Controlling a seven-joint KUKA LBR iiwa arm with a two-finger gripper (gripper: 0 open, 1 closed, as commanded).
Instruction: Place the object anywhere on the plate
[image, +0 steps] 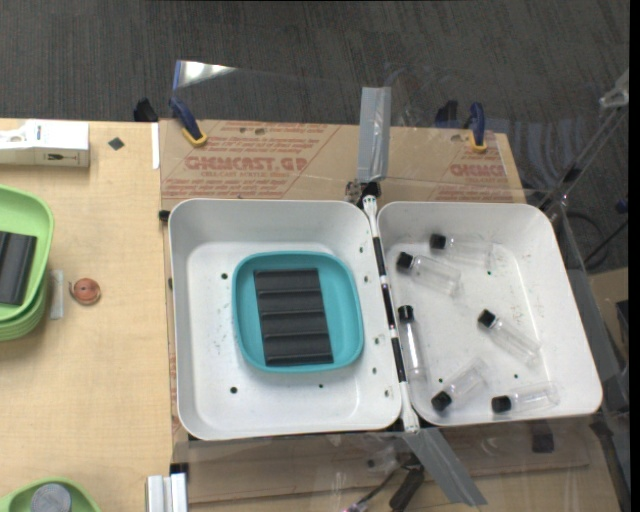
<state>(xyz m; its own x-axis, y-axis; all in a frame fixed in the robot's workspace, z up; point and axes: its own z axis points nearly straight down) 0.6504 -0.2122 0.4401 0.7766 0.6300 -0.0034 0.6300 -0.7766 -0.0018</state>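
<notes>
How the jaws stand, and whether they have hold of anything, I cannot tell.

On the worktop (100, 400) the two bins sit touching, side by side. The left bin (200, 390) holds a teal plate (345, 315) near its middle, with a black ribbed insert (292, 316) lying in it. The right bin (560, 300) holds six clear vials with black caps, all lying on their sides and scattered apart. One vial (427, 270) lies toward the far left, and another (448, 244) is just beyond it. A third (408, 345) lies along the left wall, close to the divide between the bins. A fourth (508, 336) rests mid-right, and the last two (458, 386) (524, 401) lie near the front wall. None of them touches the plate; the two bin walls stand between them and it.

A cardboard sheet (260, 160) lies under the bins' far side, held by two clamps (186, 122) (476, 131). A grey strip (373, 135) runs up from the joint between the bins. At the left edge sits a green tray (30, 215), with a small reddish disc (86, 291) beside it and a white box (45, 143) farther back.
</notes>
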